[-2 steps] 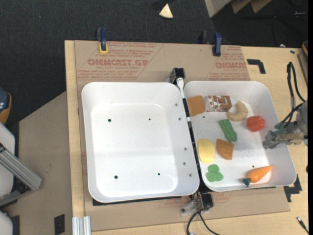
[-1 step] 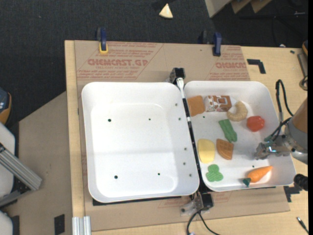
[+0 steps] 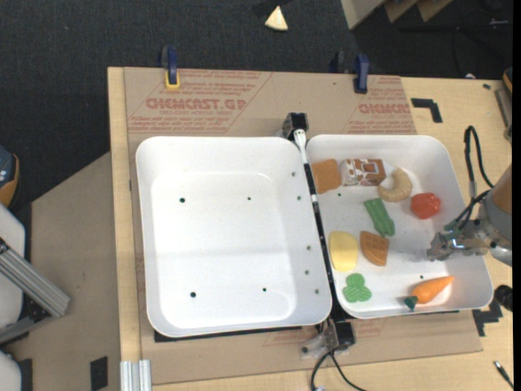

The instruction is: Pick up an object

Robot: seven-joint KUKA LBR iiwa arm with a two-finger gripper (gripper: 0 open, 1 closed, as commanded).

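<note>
The right bin (image 3: 456, 169) holds several toy foods. An orange bread piece (image 3: 326, 176), a brown and white box (image 3: 362, 170) and a tan curved piece (image 3: 397, 186) lie along its far side. A red tomato (image 3: 425, 205) and a green strip (image 3: 378, 217) sit mid-bin. Nearer the front are a yellow piece (image 3: 343, 251), an orange wedge (image 3: 374, 248), green broccoli (image 3: 356, 288) and a carrot (image 3: 431, 290). My gripper (image 3: 444, 245) is low over the right side of this bin, between the tomato and the carrot, right of the orange wedge. Nothing shows in its grasp.
The left bin (image 3: 163, 218) sits beside the right one, their rims meeting at the middle. Both rest on a brown board (image 3: 244, 96) held by blue clamps at the back. A black cable (image 3: 472, 161) loops by the arm at the right edge.
</note>
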